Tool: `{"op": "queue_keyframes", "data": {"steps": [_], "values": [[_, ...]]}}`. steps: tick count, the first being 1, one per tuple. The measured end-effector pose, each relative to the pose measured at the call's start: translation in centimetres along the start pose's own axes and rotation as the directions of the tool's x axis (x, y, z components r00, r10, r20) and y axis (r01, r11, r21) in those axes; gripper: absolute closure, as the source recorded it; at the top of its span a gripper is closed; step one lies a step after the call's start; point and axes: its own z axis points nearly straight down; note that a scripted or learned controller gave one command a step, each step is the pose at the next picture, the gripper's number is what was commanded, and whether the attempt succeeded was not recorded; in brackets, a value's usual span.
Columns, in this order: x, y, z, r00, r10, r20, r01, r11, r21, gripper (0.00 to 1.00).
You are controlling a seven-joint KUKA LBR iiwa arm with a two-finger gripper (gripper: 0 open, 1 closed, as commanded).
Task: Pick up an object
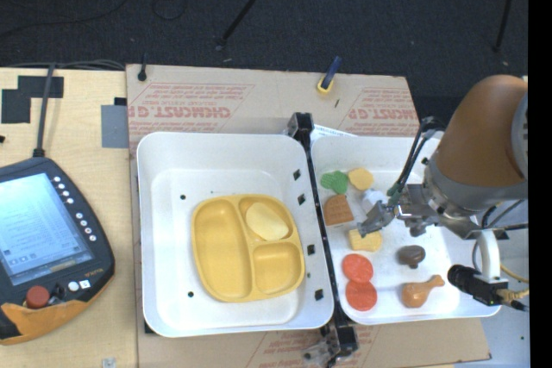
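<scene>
On the far left of the counter (69, 99) lies a grey control pad (47, 241) with a screen and a red button. Next comes the left bin (164, 159), and in it sits a yellow tray (246, 258) with three parts. A pale yellow piece of toy food (267, 222) rests in the tray's far right part. The right bin (461, 306) has all the small toy foods: a green one (335, 181) and a yellow one (361, 178) at the far side, a brown block (337, 209) just under them, a yellow cheese piece (366, 240) in the middle, two red rounds (359, 280) near the front, a dark brown lump (411, 254), and an orange drumstick (420, 291). The arm (483, 142) reaches in from the right, and its jaws (377, 218) are low in the right bin, just above the cheese piece and beside the brown block. The jaws are too dark and small to tell if they are apart or closed, so I cannot tell. No toy shows between them, so I think nothing is picked up yet. The reach looks done; the grab and the lift are left.
</scene>
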Motion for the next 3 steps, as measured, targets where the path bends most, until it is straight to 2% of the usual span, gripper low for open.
{"op": "queue_keyframes", "data": {"steps": [1, 2, 3], "values": [[-2.3, -2.9, 11.6, 1.000, 0.003, -0.001, -0.003, 1.000, 0.001, 0.00], [-2.4, -2.7, 10.1, 1.000, 0.007, -0.002, -0.007, 1.000, -0.004, 1.00], [4.7, -2.6, -0.6, 1.000, -0.008, -0.002, 0.008, 1.000, -0.011, 1.00]]}}
